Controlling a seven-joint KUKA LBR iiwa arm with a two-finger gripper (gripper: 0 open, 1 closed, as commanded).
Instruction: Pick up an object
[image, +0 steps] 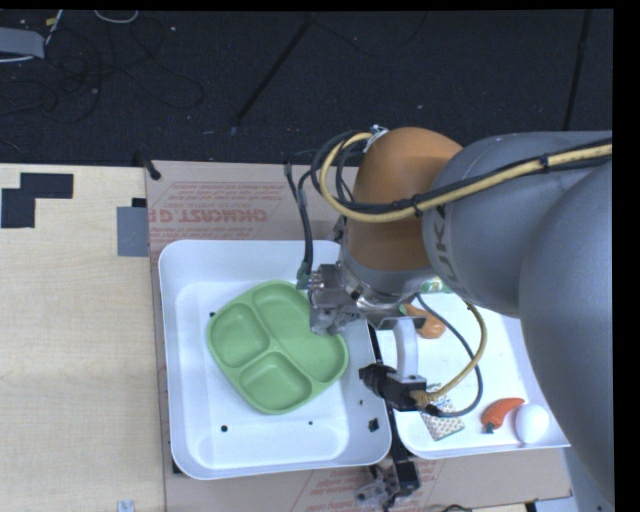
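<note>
My tool (328, 305) is down at the right rim of the green divided plate (272, 345), low in the left bin (190, 400), and from up here the wrist hides too much: I cannot tell whether it is spread or pressed together, nor whether it has the rim. The plate lies flat and slightly turned on the bin floor, three compartments facing up, its right edge tucked under my tool. I judge it to be light, stiff moulded plastic, smooth and a bit slippery, not fragile. The raised outer rim is the place to take it, or one of the ridges between compartments; a wide flat thing like this gives nothing else to pinch. Held at one edge it will likely hang and swing, so a firm bite well onto the rim matters. Further out, across the wall between the bins, the right bin (470, 445) holds an orange-red piece (502, 410) beside a white egg-like thing (532, 423), both near its lower right corner, all on the worktop (70, 350).
</note>
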